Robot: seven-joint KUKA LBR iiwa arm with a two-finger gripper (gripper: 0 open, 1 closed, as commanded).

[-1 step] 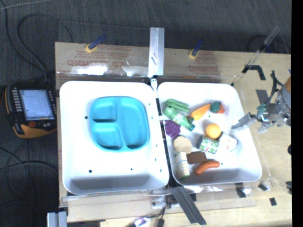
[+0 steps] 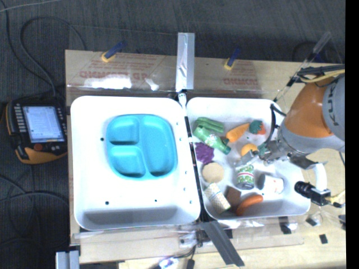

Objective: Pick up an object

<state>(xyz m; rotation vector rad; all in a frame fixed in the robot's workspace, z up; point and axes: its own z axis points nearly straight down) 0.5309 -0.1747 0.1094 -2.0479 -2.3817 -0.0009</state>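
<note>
While the right-hand bin (image 2: 247, 108) holds a crowded assortment of small objects, no single item is lifted: all lie on the bin floor. Nearest the gripper (image 2: 263, 152) sits a small green-and-white can (image 2: 244, 176), just below and to its left; a white cup (image 2: 273, 184) lies on its side beside that can. An orange carrot-shaped piece (image 2: 237, 131) with a green-topped item (image 2: 257, 126) lies above the can, and a small orange lump (image 2: 247, 148) rests between them. Toward the bin's left wall are a green bottle-like object (image 2: 211, 134), a purple cluster (image 2: 204, 152), a tan round ball (image 2: 212, 172) and a patterned cone-shaped cup (image 2: 216, 197). Along the bin's lower wall lie a brown block (image 2: 233, 195) and a red elongated piece (image 2: 249, 202). The gripper hangs low over the bin's right half; whether it is spread or closed cannot be told. Left of this bin stands a second white bin (image 2: 84, 167) containing a blue divided tray (image 2: 140, 145).
</note>
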